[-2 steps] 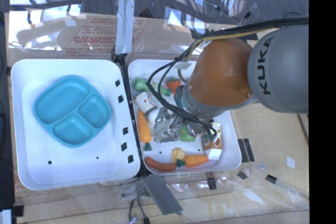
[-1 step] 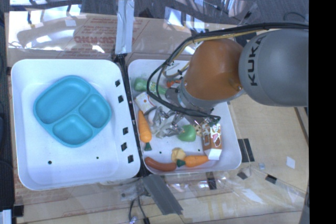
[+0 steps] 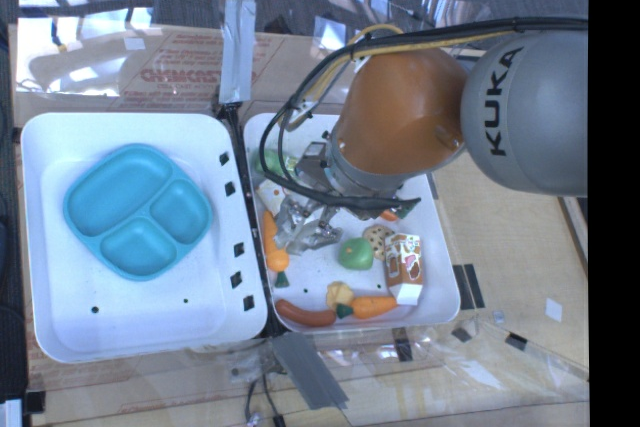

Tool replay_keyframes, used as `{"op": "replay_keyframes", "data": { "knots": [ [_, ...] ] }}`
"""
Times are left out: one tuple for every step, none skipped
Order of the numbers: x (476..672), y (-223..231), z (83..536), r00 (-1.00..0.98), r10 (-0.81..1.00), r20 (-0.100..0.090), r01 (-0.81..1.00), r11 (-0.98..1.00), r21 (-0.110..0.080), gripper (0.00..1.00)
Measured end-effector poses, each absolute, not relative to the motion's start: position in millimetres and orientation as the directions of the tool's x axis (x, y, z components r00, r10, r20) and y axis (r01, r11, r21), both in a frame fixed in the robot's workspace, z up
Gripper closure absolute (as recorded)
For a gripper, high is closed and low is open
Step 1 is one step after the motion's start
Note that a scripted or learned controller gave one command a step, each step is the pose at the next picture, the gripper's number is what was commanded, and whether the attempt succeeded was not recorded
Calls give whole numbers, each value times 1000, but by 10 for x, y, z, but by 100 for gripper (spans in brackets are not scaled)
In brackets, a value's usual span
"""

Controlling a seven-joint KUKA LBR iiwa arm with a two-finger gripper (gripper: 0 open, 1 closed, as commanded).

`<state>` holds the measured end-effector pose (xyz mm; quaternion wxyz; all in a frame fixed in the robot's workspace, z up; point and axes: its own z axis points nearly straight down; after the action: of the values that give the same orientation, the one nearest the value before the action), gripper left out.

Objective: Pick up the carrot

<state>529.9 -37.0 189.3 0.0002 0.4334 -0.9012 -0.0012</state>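
Gripper [image 3: 305, 230] beside small orange carrot [image 3: 271, 243]

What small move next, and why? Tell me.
Probably shift the pincer toward the near wall of the white right bin, then lower. It hangs over bare floor, while the orange toy carrot with a green stem lies apart, beside the brown sausage.

— How are the bins set on the worktop [image 3: 520, 215]?

— Side by side, touching. A divided plate [image 3: 137, 210] is held in the left bin [image 3: 60, 315].

— And the right bin [image 3: 440, 287]?

— The claw [image 3: 305, 227] is lowered into its middle. One carrot [image 3: 272, 242] is laid along the left wall, another [image 3: 373, 307] near the front, between a sausage [image 3: 305, 315] and a carton [image 3: 405, 265]. An apple [image 3: 355, 254] is placed right of the claw.
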Motion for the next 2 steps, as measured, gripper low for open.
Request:
{"op": "replay_keyframes", "data": {
  "knots": [
    [5297,-374,1890,-625,-781,0,-781,625,3,0],
    [4930,-520,1879,-562,-827,2,-827,562,7,0]
  ]
}}
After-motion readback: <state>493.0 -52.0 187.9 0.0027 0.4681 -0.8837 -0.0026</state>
